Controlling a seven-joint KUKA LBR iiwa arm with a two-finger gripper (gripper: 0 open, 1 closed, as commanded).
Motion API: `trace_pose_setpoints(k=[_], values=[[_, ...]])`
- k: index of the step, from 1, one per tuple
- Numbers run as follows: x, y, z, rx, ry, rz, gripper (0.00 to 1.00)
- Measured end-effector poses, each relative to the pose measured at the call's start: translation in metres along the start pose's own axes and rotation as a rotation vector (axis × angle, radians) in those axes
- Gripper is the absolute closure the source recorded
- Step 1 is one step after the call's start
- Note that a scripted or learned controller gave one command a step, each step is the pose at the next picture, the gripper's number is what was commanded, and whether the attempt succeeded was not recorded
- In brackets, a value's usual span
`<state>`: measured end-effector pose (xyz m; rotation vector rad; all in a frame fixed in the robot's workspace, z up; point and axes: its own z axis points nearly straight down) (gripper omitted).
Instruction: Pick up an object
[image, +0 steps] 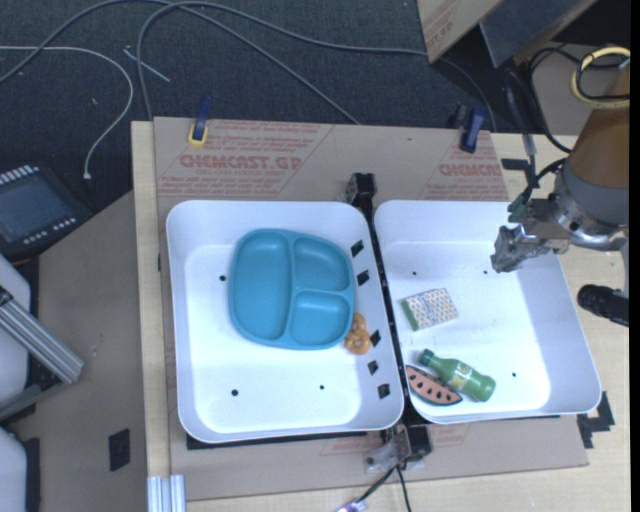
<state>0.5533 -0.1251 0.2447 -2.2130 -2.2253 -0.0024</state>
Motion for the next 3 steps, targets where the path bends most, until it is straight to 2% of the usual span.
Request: trace_pose_setpoints(k=[1,3], values=[[0.052,-0.018,-0.003,0.002,0.0,0.0,1.0],[0.168,-0.042,0.016,0.003,0.001,-0.001,1.0]])
